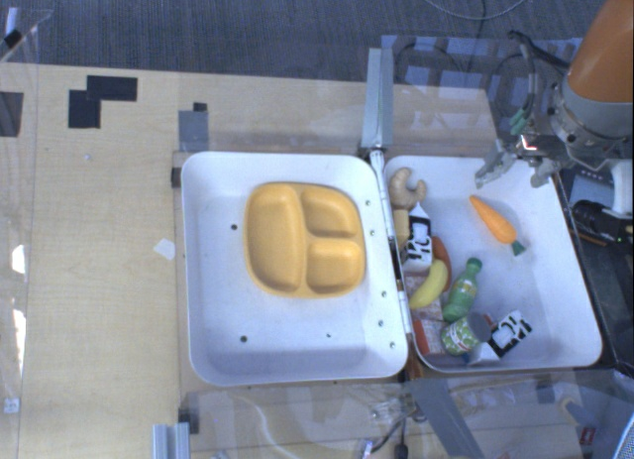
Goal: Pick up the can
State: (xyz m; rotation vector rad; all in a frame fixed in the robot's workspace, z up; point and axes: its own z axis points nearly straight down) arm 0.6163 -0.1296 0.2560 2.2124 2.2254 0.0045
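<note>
Now grey two-finger gripper [516, 162] hovers over far right corner of right shallow white bin [555, 259], fingers spread apart, nothing btwn them. Small green-labelled can [459, 336] lies near front edge of same bin, just beside green plastic bottle [462, 288] & yellow banana [429, 285]. Orange carrot [493, 220] near gripper, not touching. Left shallow white bin [208, 279] holds yellow sectioned tray [303, 239]

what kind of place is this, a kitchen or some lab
Most likely a robotics lab bench, not a kitchen: two white bins fixed to a wooden bench, toy food such as a plastic carrot and banana, and a robot arm reaching in.
</note>
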